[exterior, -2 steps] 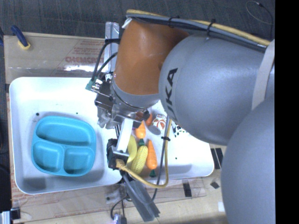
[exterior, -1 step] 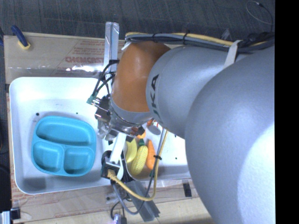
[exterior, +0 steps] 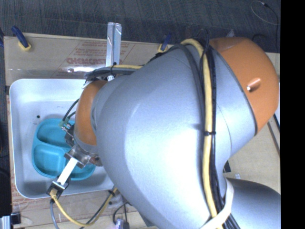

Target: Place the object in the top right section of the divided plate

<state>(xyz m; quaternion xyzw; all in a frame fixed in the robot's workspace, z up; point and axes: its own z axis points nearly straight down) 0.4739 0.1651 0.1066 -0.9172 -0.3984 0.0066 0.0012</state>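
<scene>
- The grey arm is reaching in from the right and covering most of the bench, including nearly all of the right-hand bin.
- The wrist, with its orange band, is hanging over the left white bin, directly above the right side of the blue divided plate.
- The gripper is pointing down into the plate area; whether it is released, clenched or grasping anything cannot be told, as the wrist body is blocking the tips.
- The object to be placed is not identifiable here. A small greenish patch is showing at the plate's upper right edge, just beside the wrist, but it is too small to name.
- The plate is lying in the lower left part of the bin, with two blue compartments exposed on its left side; the right-hand sections are sitting under the wrist.
- Judged step: positioning over the top right section for release.
- To do this well, the tool should be centring over that compartment, clear of the dividing ridges, and descending low before letting go, so the object is not bouncing into a neighbouring section.
- A white cable tag is trailing across the plate's lower edge; it should be staying clear of the compartment.
</scene>
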